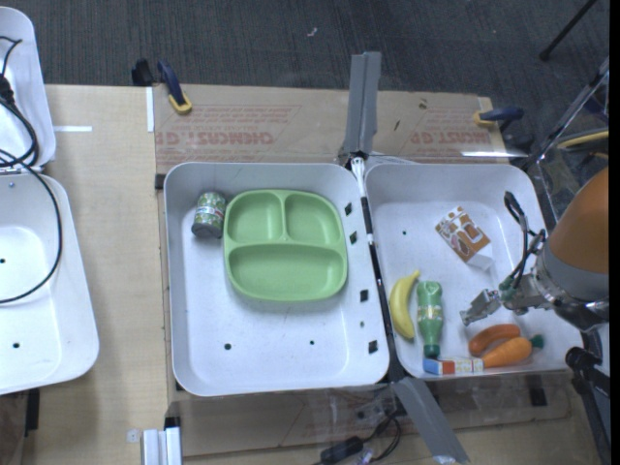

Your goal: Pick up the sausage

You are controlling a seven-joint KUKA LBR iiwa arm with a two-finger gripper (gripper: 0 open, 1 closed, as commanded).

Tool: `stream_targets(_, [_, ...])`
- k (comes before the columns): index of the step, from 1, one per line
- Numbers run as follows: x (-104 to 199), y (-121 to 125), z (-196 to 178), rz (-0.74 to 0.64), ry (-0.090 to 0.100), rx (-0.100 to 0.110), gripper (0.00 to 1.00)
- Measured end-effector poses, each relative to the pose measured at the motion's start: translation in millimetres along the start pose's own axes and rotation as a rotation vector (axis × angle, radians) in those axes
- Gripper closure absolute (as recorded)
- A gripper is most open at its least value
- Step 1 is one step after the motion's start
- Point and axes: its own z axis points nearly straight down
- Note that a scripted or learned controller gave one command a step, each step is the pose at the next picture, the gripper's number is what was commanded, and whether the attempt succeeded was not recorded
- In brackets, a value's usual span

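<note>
Sausage [493,336] not yet lifted, gripper [481,307] poised just above it.

Lower right of the frame: the reddish-orange sausage lies in the right bin [407,201], touching a carrot [508,353], near a green bottle [429,318] and banana [403,304]. Nothing sits between the fingers; whether they are open or closed I cannot tell. Grasp and lift remain. Cardboard [252,129] on the table at upper centre bears red print, upside down and unreadable.

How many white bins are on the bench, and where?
2. The left bin holds a green plate and a small can. The right bin sits beside it, holding the banana, sausage and other items.
</note>
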Motion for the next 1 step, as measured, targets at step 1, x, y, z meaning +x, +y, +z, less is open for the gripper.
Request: stream_targets(1, [-25.4, -3.3, 7.0, 0.007, -0.001, -0.003, 0.00])
